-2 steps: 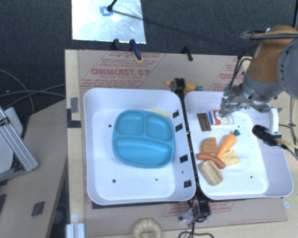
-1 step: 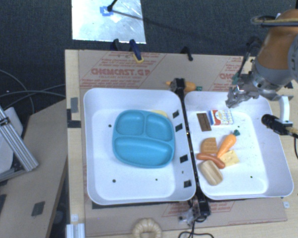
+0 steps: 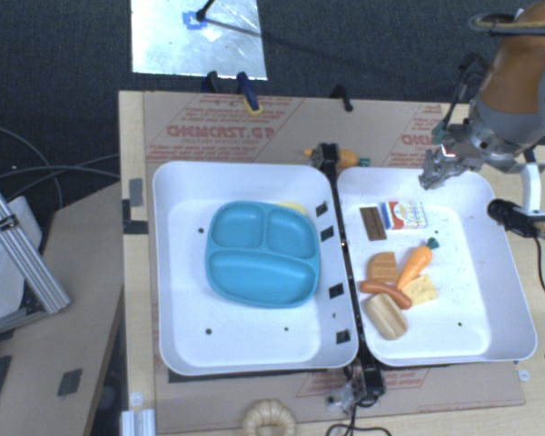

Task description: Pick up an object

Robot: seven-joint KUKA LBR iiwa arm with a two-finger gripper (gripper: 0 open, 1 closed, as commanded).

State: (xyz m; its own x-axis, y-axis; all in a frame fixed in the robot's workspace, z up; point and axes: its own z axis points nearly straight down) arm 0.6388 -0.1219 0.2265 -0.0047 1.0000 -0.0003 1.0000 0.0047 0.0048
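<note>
Even bright light; slightly soft.

Arm (image 3: 518,80) entered from the right. Large rounded orange-tan housing up top, with a thin dark ring or cable loop across its upper edge. Below that, a grey metal wrist section, lighter grey along the lower rim. Dark cable ran down the left side of the housing to the wrist. Gripper (image 3: 439,173) was a small grey and silver block with dark detail; a small red-and-white spot showed near its top. White bracket-like piece hung off the right side of the wrist. Finger detail was too blurred to resolve.
</note>
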